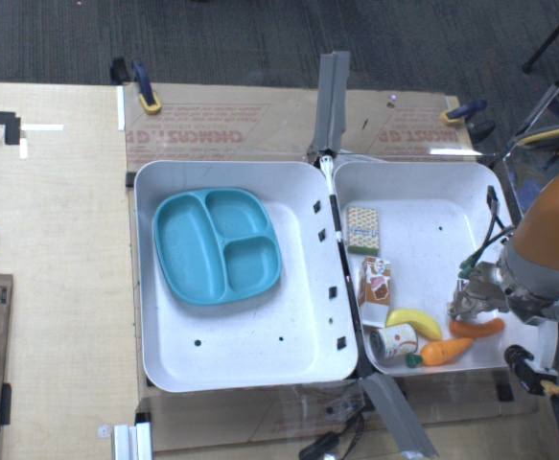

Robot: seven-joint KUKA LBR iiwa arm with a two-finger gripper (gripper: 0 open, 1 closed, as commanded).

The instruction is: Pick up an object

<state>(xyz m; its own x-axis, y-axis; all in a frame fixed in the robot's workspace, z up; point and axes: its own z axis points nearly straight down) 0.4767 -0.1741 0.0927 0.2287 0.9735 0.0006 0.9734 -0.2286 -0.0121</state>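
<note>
The arm reaches into the right bin [423, 175], and its end effector [470, 298] sits low just above an orange sausage-shaped toy [477, 328] near that bin's front right corner. How wide the end effector stands cannot be told from here, and nothing shows in its grip. Just left of the toy lie a toy carrot [444, 351], a banana [414, 322] and a small can [392, 341]. This looks like the approach before a grasp. Next it likely needs to settle squarely over one piece and close without nudging the neighbours.
</note>
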